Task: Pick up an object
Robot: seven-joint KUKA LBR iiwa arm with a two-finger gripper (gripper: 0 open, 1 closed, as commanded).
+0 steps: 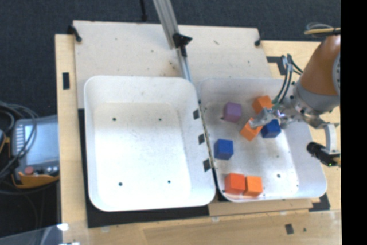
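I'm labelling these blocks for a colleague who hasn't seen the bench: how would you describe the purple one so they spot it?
Look in the right bin, in the upper part of its floor. The purple block sits there alone, left of the cluster under the claw. It is the one pale purple piece; its neighbours are orange or blue.

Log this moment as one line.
end effector: low in right white bin | nearest: small orange block, small blue cube | grasp: unconfirmed
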